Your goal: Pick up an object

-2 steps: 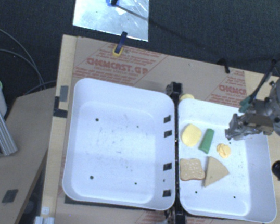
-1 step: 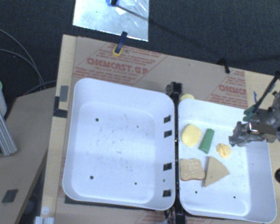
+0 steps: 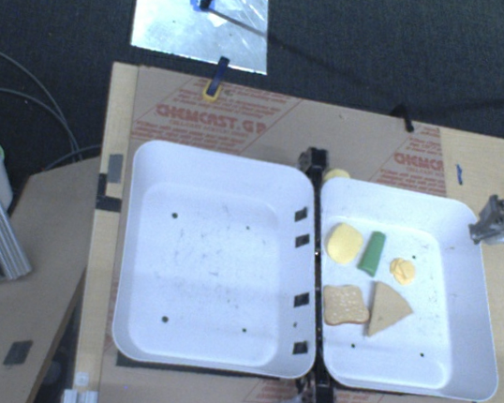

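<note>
Off to the claw's [image 3: 493, 227] left, the right bin [image 3: 477, 307] holds five foods: two yellow lumps [image 3: 344, 244], one green stick [image 3: 373, 252], one cracker [image 3: 346, 305], one wedge [image 3: 389, 309]; claw's grip I cannot tell.

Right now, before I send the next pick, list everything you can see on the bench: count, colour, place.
Bins: 2, white, side by side on the bench; left bin, right bin.
Yellow lump: 1, yellow, right bin, upper left.
Green stick: 1, green, right bin, just right of the yellow lump.
Small yellow piece: 1, yellow, right bin, right of the green stick.
Toast slice: 1, tan, right bin, lower left.
Wedge: 1, pale tan, right bin, just right of the toast slice.
Foil sheet: 1, silver, on dark floor beyond the bench.
Hand: 1, grey, at the right bin's upper right rim, away from all objects.
</note>
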`<state>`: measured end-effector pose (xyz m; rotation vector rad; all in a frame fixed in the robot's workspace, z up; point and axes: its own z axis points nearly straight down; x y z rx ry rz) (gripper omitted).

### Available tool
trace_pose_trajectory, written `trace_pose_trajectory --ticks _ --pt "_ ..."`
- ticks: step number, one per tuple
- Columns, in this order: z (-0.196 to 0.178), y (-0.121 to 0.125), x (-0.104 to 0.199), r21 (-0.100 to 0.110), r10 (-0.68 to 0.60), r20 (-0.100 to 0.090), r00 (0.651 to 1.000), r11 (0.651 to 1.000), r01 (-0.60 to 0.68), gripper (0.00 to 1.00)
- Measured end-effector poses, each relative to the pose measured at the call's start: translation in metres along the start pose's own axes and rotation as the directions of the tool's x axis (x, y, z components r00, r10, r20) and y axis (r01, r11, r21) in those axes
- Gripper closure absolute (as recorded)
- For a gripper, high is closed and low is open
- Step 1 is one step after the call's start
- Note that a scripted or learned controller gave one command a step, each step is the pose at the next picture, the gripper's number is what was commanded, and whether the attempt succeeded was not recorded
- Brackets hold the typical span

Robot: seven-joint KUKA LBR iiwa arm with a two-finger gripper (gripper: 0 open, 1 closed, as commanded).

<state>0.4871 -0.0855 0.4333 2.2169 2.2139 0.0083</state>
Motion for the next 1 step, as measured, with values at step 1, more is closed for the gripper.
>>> trace_pose_trajectory --ticks 1 --pt "0.0429 -0.0012 -0.055 0.01 0.003 0.0 1.0 1.0 -0.003 1.0"
